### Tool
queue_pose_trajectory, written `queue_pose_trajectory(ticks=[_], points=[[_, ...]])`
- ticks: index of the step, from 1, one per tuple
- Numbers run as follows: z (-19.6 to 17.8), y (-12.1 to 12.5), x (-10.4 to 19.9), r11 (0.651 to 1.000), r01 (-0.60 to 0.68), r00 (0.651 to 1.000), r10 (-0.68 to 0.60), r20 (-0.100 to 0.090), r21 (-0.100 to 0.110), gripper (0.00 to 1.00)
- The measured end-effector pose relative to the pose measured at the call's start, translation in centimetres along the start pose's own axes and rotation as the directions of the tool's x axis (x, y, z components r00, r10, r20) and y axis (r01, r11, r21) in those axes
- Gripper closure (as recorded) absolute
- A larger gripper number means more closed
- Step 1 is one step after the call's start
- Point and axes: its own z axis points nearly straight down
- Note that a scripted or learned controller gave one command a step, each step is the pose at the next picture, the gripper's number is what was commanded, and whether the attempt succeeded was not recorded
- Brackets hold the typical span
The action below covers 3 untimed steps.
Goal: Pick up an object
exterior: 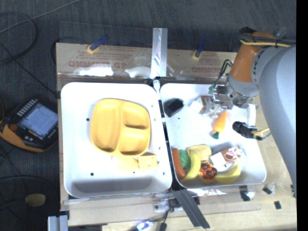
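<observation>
One orange carrot (pixel 219 122), green-tipped, lies tilted just beside the jaws, whose state I cannot tell.

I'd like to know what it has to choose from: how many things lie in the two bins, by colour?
Yellow: 4 (divided plate, pale block, banana, second banana)
Orange or red: 3 (carrot, long red piece, round red-orange piece)
Black: 1 (rounded object)
White: 1 (small carton)
Total: 9; the pile may hide more.

Nothing reads clearly — the red print on the brown board (pixel 91 61) looks upside down and blurred, while the label on the packet (pixel 230 156) and the handheld screen (pixel 38 121) are too small to make out.
</observation>
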Motion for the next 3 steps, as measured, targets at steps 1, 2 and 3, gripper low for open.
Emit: queue_pose_trajectory(ticks=[1,2,3], points=[[0.1,1.7,-2.6,0.989,0.141,0.989,-0.14,-0.051,0.033,1.0],[-8.0,2.5,-4.6,0.932,0.362,0.932,-0.362,-0.002,-0.031,1.0],[-8.0,2.5,-4.6,0.932,0.362,0.932,-0.362,-0.002,-0.031,0.0]])
